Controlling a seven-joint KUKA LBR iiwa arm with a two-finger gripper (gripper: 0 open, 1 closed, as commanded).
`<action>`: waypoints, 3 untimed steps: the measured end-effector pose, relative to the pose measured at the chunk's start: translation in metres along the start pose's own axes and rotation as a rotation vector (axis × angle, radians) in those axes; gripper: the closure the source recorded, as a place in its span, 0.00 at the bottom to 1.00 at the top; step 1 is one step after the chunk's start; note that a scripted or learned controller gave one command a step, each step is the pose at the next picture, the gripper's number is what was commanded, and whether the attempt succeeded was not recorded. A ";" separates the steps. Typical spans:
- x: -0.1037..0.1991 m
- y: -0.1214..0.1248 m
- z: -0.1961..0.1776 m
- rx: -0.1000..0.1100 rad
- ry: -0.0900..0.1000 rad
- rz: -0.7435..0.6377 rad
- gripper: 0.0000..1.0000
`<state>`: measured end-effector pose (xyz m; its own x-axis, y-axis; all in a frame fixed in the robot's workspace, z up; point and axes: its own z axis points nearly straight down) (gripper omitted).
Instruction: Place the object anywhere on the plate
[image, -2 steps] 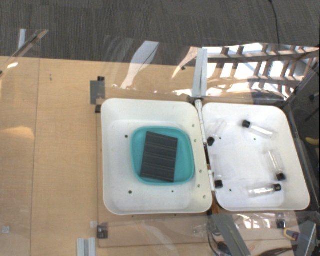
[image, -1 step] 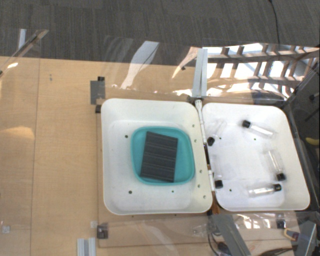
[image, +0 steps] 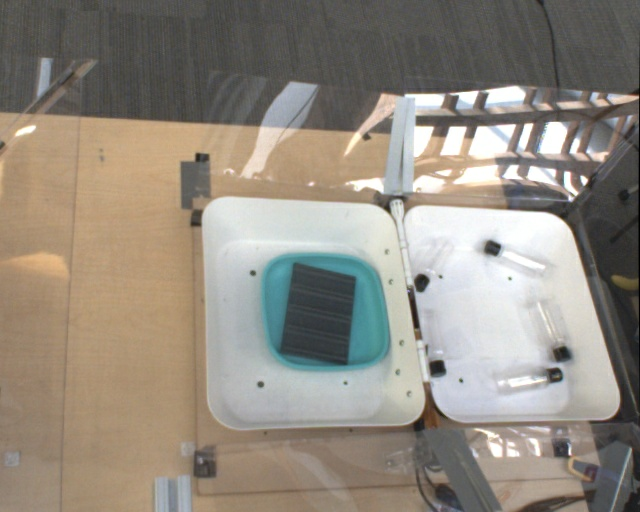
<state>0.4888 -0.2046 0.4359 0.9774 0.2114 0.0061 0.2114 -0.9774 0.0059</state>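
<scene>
A teal plate (image: 274, 300) sits in the middle of the left white bin (image: 230, 390). A dark grey ribbed rectangular block (image: 319, 314) lies flat on the plate, slightly tilted, and covers most of its middle. In the right white bin (image: 590, 390) lie three clear vials with black caps: one at the back (image: 514, 259), one at the right (image: 550, 329) and one at the front (image: 527, 379).
A small black item (image: 421, 283) sits at the right bin's left edge. The bins meet along a hinged divider (image: 408, 290). Bare wooden bench (image: 100, 320) spreads to the left. A metal frame (image: 530, 120) stands behind the right bin.
</scene>
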 end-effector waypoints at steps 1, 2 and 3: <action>0.000 0.000 0.000 0.000 0.000 0.000 0.00; 0.000 0.000 0.000 0.000 0.000 0.000 0.00; 0.000 0.000 0.000 0.000 0.000 0.000 0.00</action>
<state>0.4888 -0.2046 0.4359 0.9774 0.2112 0.0062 0.2112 -0.9774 0.0058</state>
